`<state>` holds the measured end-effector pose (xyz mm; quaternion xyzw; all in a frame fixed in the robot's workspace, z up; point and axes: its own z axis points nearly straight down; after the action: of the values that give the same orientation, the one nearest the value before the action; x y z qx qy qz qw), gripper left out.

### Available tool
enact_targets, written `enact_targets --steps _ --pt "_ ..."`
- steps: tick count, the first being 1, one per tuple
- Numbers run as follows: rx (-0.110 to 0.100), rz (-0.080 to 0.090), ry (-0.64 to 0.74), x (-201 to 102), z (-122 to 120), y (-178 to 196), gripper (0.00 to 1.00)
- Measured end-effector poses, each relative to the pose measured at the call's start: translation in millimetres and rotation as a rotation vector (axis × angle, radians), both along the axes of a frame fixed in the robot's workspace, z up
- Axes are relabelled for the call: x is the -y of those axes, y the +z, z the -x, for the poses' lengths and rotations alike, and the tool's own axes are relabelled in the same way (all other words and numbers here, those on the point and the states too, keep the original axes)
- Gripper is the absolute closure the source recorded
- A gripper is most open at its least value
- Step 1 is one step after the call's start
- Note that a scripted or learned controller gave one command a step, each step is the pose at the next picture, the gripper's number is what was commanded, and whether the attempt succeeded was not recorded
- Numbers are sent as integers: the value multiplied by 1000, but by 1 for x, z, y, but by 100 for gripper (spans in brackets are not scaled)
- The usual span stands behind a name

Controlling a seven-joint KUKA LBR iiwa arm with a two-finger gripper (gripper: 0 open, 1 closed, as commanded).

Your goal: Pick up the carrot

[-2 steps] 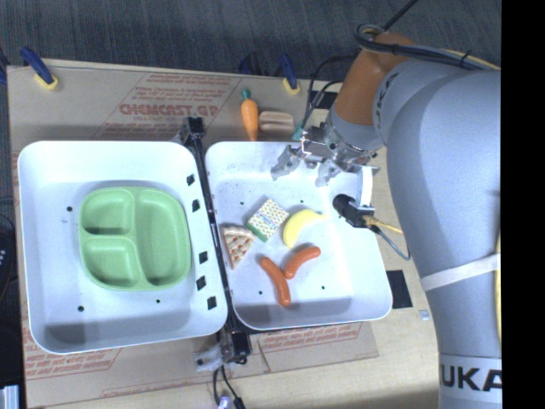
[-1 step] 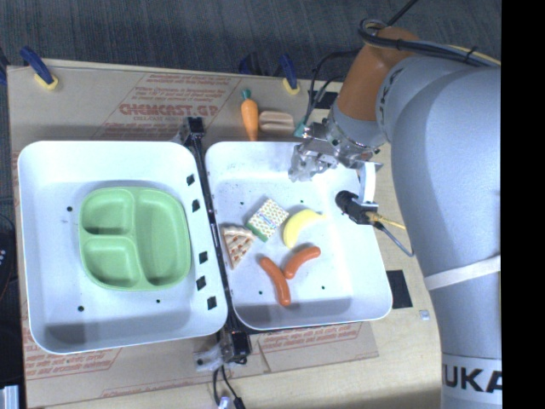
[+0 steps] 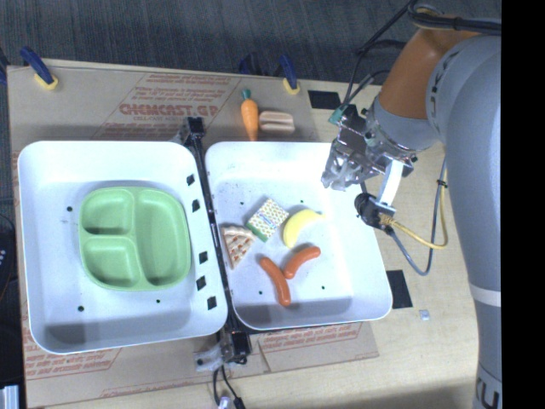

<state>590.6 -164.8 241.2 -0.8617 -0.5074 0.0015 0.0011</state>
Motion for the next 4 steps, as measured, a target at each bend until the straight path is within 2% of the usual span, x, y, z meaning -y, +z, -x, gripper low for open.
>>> enact_targets --steps 1,2,3,4 --pt "1 1 -273 38 49 68 100" --pt "-3 -1 -309 -51 87 -4 100" --pt "1 0 -246 11 114 48 100" --pt "2 0 -396 37 114 128 100"
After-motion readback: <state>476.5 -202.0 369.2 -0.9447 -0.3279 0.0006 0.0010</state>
